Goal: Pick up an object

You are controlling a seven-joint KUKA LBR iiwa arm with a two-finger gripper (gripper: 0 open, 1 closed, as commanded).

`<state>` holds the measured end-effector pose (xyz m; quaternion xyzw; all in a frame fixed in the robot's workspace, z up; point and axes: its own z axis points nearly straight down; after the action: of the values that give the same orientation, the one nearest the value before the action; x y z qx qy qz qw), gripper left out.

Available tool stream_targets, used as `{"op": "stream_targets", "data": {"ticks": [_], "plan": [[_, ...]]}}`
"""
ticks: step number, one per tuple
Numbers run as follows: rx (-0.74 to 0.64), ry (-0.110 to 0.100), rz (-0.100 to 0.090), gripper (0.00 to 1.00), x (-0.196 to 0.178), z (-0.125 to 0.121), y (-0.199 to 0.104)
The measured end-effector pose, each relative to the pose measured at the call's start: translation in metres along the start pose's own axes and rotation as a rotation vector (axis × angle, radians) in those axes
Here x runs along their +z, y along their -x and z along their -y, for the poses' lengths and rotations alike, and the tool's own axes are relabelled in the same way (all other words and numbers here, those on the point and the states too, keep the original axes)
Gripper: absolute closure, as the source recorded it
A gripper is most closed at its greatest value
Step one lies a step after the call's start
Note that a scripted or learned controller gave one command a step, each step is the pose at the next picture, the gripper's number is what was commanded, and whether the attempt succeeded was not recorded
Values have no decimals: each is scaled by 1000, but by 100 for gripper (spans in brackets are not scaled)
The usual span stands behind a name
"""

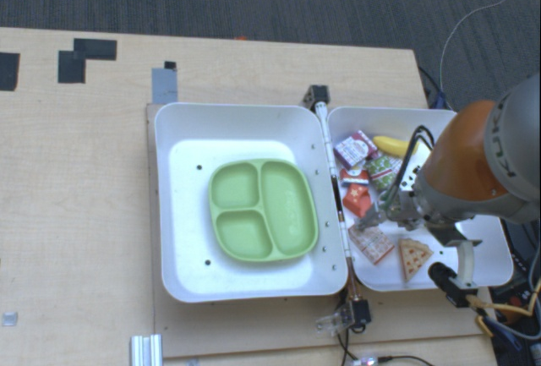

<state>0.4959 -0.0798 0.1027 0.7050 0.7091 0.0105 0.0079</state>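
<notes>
The right bin [494, 267] holds several small things. A purple and white packet [353, 150] lies at its far left, with a yellow banana [389, 144] beside it. Below them are a green packet [385, 171] and a red piece [358, 200]. A pale checkered packet [373, 244] and a pizza slice [413, 257] lie near the front. My gripper [372, 221] hangs low over the bin's left side, just above the checkered packet and beside the red piece. The arm's orange band [461, 161] covers the bin's middle.
The left bin [169, 187] carries a green three-part plate [262, 210]. A raised divider [331, 187] separates the two bins. Dark markers [84, 60] sit on the wooden bench at the far left.
</notes>
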Motion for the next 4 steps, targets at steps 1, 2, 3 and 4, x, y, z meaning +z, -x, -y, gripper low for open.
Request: {"op": "stream_targets", "data": {"ticks": [1, 2, 3, 4], "plan": [[-3, 3, -3, 100, -11, -2, -2], [-3, 3, -4, 0, -10, -2, -2], [2, -9, -1, 0, 13, 3, 1], [0, 0, 3, 100, 0, 1, 2]]}}
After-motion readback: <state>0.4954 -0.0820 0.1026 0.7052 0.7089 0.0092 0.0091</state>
